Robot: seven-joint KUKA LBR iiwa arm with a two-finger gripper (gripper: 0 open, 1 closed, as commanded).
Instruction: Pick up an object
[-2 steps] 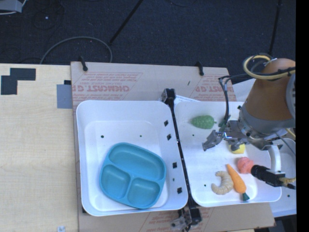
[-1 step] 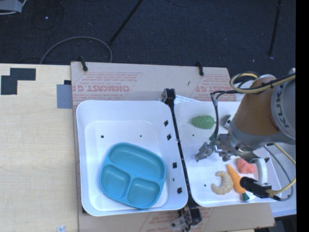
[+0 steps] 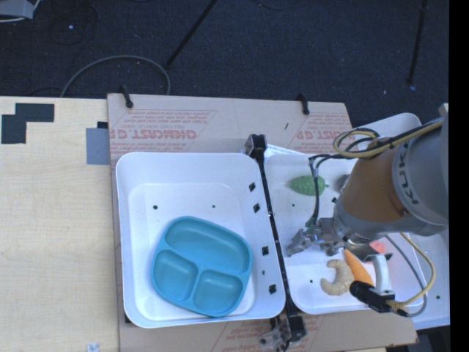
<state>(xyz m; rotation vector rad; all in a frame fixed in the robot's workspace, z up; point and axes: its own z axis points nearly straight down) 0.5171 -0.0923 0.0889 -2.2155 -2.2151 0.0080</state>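
Nearest item: a black clip (image 3: 287,327) sits at the front edge of the bench, at the foot of the divider between the two bins, apparently there to hold the bins in place.
Left bin (image 3: 139,189): holds a blue divided plate (image 3: 201,265), lying flat toward 5 o'clock of the bin floor, tilted relative to the walls.
Right bin (image 3: 282,169): holds the candidate objects.
Cream curved piece (image 3: 338,279): lies at 6 o'clock of the right bin, just beside an orange carrot-shaped piece (image 3: 357,268), the two touching or nearly so.
Green item (image 3: 308,185): rests at 12 o'clock of the right bin, well apart from the other two.
Arm (image 3: 381,189): reaches in from 3 o'clock, wrist low over the right bin.
Gripper (image 3: 302,241): points toward 9 o'clock, near the divider, over bare bin floor; nothing is seen between its fingers. Whether they are parted or closed cannot be told at this resolution.
Task status, judged: no object is secured. The cream and orange pieces lie at roughly 4 o'clock from the gripper, the green item at 12 o'clock.
Risk, judged: the crowded pair could shift together under a grasp.
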